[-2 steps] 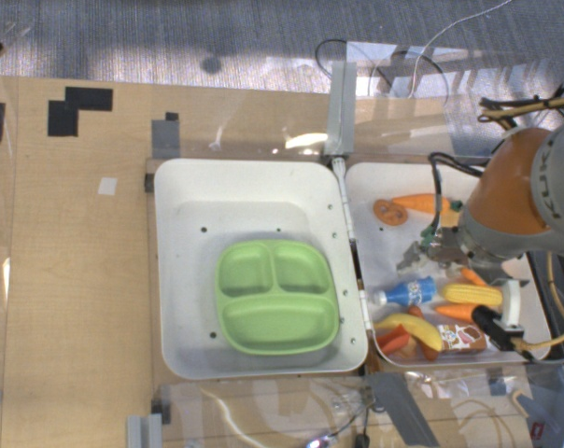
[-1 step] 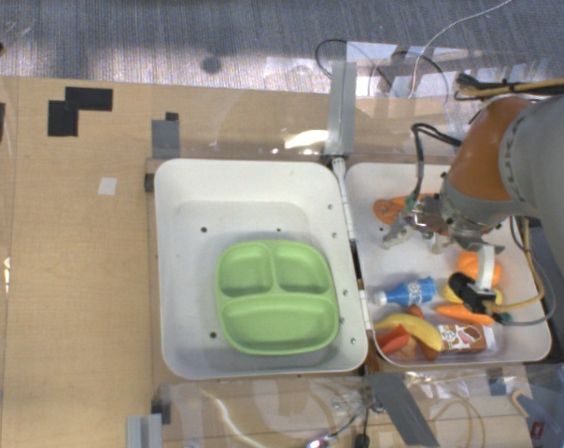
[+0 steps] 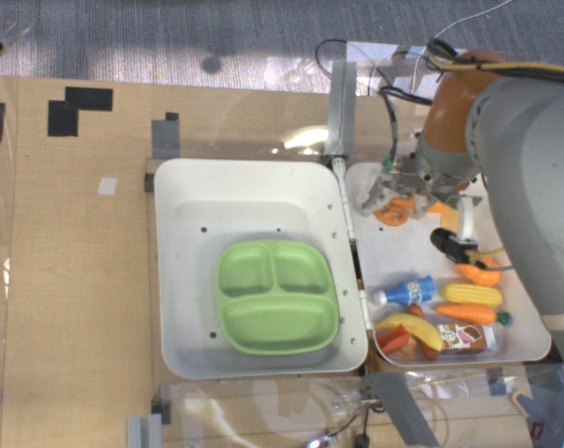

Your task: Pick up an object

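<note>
My gripper (image 3: 387,197) hangs low over the far left part of the right bin (image 3: 534,348). Directly under it, and touching or nearly touching it, lies a small orange object (image 3: 394,216). I cannot tell whether that object is between the jaws. Nearer the front of the same bin lie a blue bottle (image 3: 408,293), a yellow corn cob (image 3: 472,294), an orange carrot (image 3: 466,313), a banana (image 3: 415,329), a red piece (image 3: 395,343) and a brown-and-red bottle (image 3: 464,338). The grey arm (image 3: 525,157) covers the bin's far right side.
The left bin (image 3: 184,213) holds a green divided plate (image 3: 276,296). A small orange item (image 3: 475,273) lies just behind the corn. A metal post (image 3: 339,110) stands behind the wall between the two bins. Wooden bench (image 3: 67,278) stretches to the left.
</note>
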You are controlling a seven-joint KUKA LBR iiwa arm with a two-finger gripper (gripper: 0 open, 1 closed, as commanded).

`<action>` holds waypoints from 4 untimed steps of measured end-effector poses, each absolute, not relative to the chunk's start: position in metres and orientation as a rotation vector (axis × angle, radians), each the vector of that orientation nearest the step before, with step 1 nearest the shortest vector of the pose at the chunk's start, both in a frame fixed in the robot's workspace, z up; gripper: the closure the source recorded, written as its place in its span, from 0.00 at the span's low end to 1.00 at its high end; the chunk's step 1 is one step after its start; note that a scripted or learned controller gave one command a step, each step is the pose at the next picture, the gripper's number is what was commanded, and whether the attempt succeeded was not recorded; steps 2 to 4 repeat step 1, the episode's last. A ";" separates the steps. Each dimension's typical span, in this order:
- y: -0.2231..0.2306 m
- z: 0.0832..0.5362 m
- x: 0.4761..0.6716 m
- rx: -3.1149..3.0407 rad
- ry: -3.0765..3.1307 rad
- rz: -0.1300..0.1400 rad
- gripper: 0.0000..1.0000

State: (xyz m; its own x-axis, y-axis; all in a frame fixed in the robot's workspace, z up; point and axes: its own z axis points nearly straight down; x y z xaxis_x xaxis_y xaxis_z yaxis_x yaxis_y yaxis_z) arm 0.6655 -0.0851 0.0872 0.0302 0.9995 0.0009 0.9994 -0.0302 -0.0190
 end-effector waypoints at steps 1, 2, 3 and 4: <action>-0.084 0.099 0.667 -2.237 -2.190 0.020 1.00; -0.084 0.099 0.667 -2.237 -2.190 0.020 1.00; -0.084 0.099 0.667 -2.237 -2.190 0.020 1.00; -0.084 0.099 0.667 -2.237 -2.190 0.020 1.00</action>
